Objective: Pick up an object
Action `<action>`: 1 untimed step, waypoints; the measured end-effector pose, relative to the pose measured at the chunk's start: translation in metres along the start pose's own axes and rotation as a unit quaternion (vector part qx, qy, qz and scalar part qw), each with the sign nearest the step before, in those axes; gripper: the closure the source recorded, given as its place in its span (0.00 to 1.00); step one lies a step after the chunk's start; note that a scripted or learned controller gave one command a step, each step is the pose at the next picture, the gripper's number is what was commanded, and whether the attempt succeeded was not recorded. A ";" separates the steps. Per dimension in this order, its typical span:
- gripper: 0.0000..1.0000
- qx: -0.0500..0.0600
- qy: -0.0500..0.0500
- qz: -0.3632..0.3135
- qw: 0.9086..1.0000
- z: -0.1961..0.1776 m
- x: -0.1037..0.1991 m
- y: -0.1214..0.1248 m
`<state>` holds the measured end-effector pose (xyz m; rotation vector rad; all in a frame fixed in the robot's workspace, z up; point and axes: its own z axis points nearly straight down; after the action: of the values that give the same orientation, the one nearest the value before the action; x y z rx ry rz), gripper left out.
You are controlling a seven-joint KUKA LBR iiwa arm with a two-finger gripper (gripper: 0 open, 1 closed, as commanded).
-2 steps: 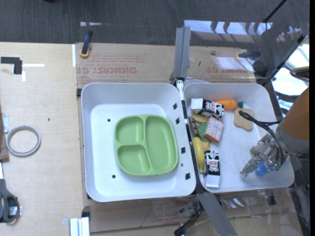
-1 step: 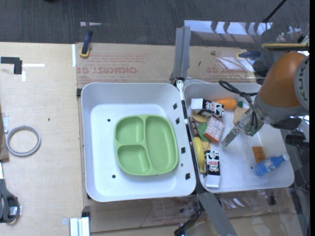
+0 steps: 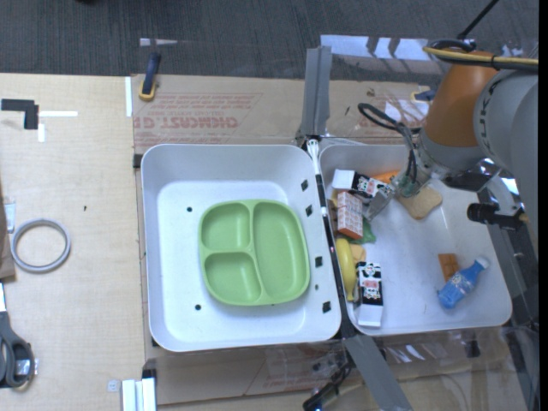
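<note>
The right bin holds several objects. A tan bread-like piece lies near its back, with a small black-and-white carton and an orange item to its left. A brown snack box, a banana and a second black-and-white carton line the bin's left wall. A blue bottle and a small orange block lie at the front right. My gripper is low over the back of this bin, between the tan piece and the carton.
The left bin holds a green divided plate. A tape ring lies on the bench at far left. The arm's grey body and orange band overhang the right bin's back right corner.
</note>
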<state>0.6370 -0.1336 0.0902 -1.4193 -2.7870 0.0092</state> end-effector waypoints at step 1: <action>0.00 0.005 0.001 0.012 1.000 0.001 0.018 0.025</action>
<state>0.6463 -0.1047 0.0888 -1.4500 -2.7641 0.0234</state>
